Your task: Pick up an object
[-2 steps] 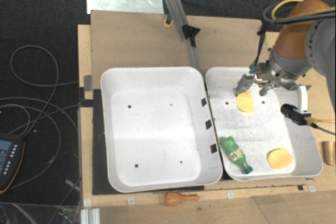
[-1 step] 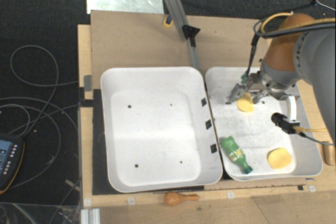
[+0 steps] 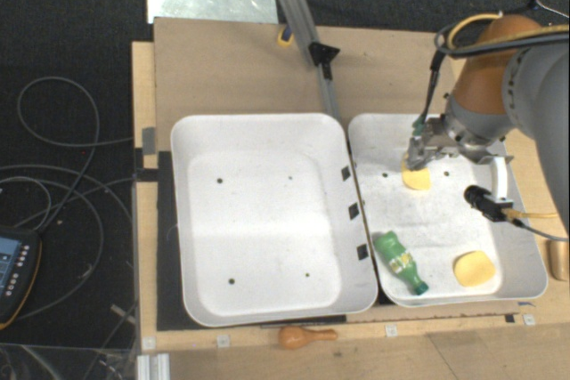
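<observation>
The right bin (image 3: pixel 445 289) holds three things. A small yellow piece (image 3: pixel 416 180) lies near its back, a green bottle (image 3: pixel 400 262) lies on its side near the front left, and a round yellow object (image 3: pixel 474 268) rests at the front right. My gripper (image 3: pixel 417 157) hangs low in the bin's back part, directly over the small yellow piece and touching or nearly touching its top. The wrist and arm come in from the right.
The left bin (image 3: pixel 263 209) stands beside the right one, joined by black clips (image 3: pixel 354 211). A slanted grey pole (image 3: pixel 298 4) crosses the back of the bench. A tan pear-shaped object (image 3: pixel 305 335) lies on the bench in front of the bins.
</observation>
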`<state>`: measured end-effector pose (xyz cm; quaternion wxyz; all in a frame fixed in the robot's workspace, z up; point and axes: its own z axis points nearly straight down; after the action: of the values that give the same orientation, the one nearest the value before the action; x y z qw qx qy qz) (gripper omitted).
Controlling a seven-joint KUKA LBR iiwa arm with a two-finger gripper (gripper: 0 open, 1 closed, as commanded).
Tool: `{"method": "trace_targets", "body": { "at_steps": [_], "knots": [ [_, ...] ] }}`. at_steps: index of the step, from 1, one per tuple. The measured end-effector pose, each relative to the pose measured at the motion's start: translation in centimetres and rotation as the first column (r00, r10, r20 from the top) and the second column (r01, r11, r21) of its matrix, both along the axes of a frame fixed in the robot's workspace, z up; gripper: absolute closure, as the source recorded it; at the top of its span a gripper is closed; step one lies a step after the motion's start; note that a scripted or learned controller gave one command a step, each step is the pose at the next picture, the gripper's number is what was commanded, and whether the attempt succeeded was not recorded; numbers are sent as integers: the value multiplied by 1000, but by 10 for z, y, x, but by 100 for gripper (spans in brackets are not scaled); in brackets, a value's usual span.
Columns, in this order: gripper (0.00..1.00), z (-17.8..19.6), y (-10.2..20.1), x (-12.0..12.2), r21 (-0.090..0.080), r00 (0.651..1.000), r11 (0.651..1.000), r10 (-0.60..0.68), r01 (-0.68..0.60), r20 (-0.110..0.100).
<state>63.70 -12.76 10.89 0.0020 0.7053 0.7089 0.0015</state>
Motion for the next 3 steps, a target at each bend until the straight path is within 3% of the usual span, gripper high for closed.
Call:
{"method": "trace_targets", "body": {
  "at_steps": [2, 3],
  "knots": [
    [100, 130, -1, -2, -1, 1000, 1000, 2, -2, 5],
    [100, 132, -1, -1, 0, 1000, 1000, 2, -2, -1]
  ]
}}
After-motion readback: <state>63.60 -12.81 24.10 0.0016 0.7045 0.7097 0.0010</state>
